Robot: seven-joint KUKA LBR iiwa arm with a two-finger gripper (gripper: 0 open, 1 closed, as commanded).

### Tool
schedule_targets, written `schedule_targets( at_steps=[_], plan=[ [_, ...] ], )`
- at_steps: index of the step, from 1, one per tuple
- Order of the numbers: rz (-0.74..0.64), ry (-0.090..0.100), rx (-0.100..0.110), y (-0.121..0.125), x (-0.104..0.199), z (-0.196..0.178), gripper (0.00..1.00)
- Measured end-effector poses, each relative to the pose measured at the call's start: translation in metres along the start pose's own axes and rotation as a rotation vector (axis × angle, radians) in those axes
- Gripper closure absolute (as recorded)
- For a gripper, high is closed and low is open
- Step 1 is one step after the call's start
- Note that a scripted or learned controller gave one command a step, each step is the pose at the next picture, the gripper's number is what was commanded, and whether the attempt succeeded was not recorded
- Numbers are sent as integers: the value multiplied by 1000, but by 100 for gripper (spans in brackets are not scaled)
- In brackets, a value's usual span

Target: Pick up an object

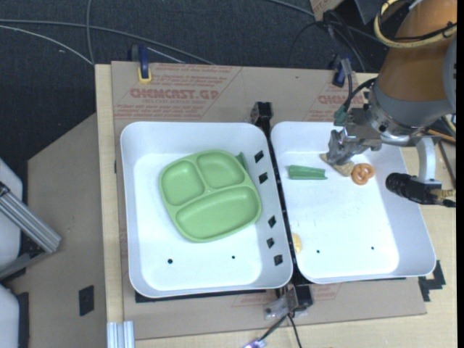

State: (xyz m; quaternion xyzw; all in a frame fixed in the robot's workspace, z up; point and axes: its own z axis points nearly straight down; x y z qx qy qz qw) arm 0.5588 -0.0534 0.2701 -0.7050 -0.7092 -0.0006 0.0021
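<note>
Pretzel-shaped toy point(362, 172), orange-brown: lies in the right bin point(377, 249), near its far edge, just beside my gripper point(339, 159) on the arm's side. A green pod-like piece point(306, 172) lies on the other side of the gripper, toward the divider between the bins. Either could serve as the object; both are close.

Gripper position: low over the right bin's far part, between the two items, apparently touching neither. Nothing visible between my fingers. Whether they are spread or closed I cannot tell at this angle; the wrist body hides the tips.

Left bin point(145, 216): holds a green sectioned plate point(210, 194), well apart from me. A small yellow bit point(296, 244) sits at the near edge of the right bin by the divider.

Step in hand, as I judge it: approach and alignment, before any grasp. No object lifted.

Next move calls for: choosing one target, shifting sideways so it sits centred under the fingers, then descending to the bin floor and closing. The pretzel is small and lumpy and could skid off; the pod is thin and flat, so the fingers should straddle its narrow width.
</note>
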Motion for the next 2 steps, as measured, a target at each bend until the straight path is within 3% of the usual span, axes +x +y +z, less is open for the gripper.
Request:
schedule_targets(
  at_steps=[2],
  plan=[
    [2, -2, 2, -22, 96, 29, 100]
  ],
)
